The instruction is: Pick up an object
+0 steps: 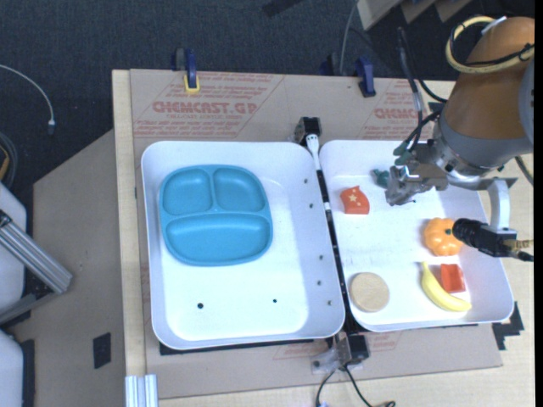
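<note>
Nothing is lifted yet: the gripper (405,186) hovers right of centre, just beside the red piece (355,200); its opening I cannot tell.

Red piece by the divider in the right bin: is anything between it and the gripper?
Nothing visible does. The red piece lies alone on the bin floor, with bare white between it and the gripper to its right. The other items sit nearer the camera.
</note>
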Controlling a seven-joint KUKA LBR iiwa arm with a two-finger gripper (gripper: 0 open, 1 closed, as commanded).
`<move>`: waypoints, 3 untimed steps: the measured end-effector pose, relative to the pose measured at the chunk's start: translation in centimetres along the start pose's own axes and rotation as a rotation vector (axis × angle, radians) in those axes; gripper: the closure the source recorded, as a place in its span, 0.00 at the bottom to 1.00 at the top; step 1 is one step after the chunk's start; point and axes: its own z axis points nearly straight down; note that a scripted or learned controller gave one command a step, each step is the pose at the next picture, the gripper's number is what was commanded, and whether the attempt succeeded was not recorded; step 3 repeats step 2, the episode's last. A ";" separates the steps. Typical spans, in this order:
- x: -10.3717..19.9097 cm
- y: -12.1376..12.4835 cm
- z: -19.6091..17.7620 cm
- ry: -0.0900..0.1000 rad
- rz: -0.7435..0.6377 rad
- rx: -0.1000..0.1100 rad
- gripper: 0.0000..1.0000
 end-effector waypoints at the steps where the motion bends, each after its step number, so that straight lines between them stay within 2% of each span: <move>1: 5.2 0.2 1.2 -0.001 0.002 0.001 1.00; 2: 10.4 -0.5 2.3 -0.001 0.003 0.001 1.00; 3: 10.4 -0.5 2.3 -0.001 0.003 0.001 1.00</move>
